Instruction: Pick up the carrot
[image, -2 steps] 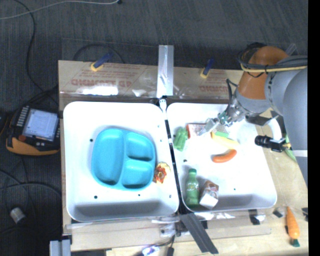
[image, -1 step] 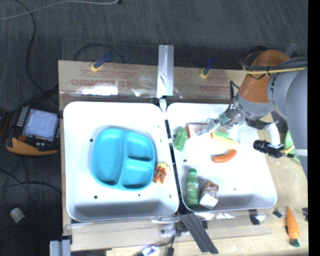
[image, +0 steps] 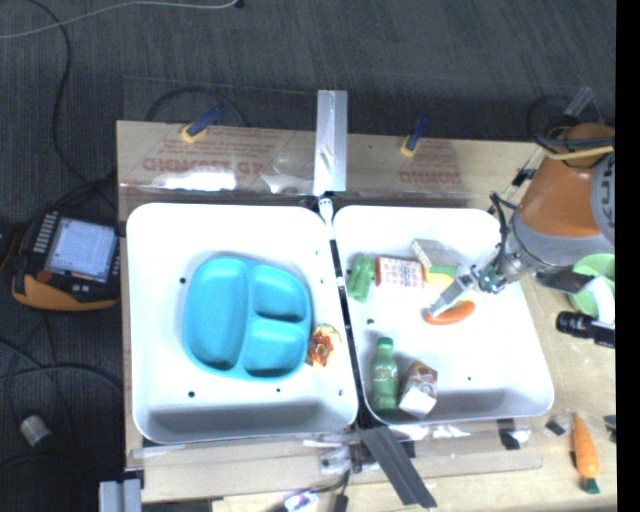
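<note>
The carrot (image: 452, 313) is a short orange piece lying flat on the floor of the right bin (image: 520, 370), near its middle. My gripper (image: 446, 299) reaches in from the right and hangs low, directly over the carrot's upper edge, touching or almost touching it. The grey wrist and orange band (image: 560, 205) sit above the bin's right rim. The carrot still rests on the bin floor.
In the right bin, a red-and-white packet (image: 399, 272), a green item (image: 358, 279) and a yellow-grey block (image: 433, 255) lie at the back; a green bottle (image: 384, 372) and small carton (image: 419, 389) stand in front. The left bin holds a blue divided plate (image: 247, 315) and a small orange toy (image: 320, 345). Another carrot (image: 585, 456) lies on the bench.
</note>
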